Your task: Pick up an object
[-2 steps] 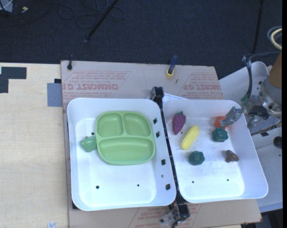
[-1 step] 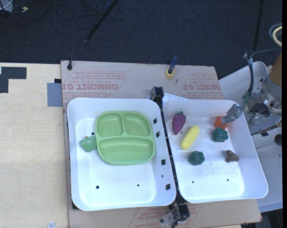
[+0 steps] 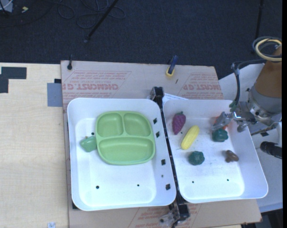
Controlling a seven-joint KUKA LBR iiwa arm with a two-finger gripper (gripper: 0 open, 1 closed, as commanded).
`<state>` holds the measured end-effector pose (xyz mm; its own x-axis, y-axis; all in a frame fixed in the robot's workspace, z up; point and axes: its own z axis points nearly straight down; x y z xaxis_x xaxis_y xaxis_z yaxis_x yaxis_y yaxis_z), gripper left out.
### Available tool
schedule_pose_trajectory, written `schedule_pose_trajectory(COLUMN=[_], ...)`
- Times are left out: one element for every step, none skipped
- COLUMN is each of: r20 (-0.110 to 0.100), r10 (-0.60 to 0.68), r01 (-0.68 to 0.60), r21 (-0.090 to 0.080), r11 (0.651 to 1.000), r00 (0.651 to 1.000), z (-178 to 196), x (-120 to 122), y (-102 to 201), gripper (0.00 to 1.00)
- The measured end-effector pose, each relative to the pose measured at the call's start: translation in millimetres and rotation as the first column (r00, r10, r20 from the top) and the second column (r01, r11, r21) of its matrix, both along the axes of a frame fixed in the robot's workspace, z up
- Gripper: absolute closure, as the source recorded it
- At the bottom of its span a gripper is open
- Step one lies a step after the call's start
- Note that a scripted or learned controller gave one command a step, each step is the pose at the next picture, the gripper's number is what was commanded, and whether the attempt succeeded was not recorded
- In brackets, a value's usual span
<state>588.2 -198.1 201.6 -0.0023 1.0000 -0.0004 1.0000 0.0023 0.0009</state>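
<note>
In the right bin (image 3: 257,175), at the right of the frame, five small toys lie loose on the white floor. A dark teal lump (image 3: 219,136) sits near the bin's right wall, just under the gripper (image 3: 225,121), which hangs at the upper right of that bin with something orange-red at its tip; whether its fingers are apart or closed cannot be made out. Left of the lump lie a yellow corn cob (image 3: 189,137), tilted, and just beside it toward the upper left a purple bunch of grapes (image 3: 178,122). Below them sit a green broccoli-like piece (image 3: 197,157) and, well to its right, a small brown item (image 3: 231,156). The grey arm (image 3: 264,101) enters from the right edge with its orange band above. In the left bin (image 3: 86,184) a light green divided plate (image 3: 124,137) lies, three compartments upward, with a small green piece (image 3: 87,144) touching its left edge.
</note>
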Motion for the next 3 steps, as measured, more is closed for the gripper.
schedule_pose_trajectory(r20=[-0.002, -0.002, -0.003], r10=[0.0, -0.001, 0.002], r01=[0.0, 0.001, -0.002], r21=[0.001, 0.0, 0.001], r11=[1.0, 1.0, 1.0], r00=[1.0, 1.0, 1.0], z=[-43.2, -74.6, -107.6], x=[2.7, 2.0, 2.9], y=[6.4, 9.0, 11.4], gripper=[0.0, 0.0, 0.0])
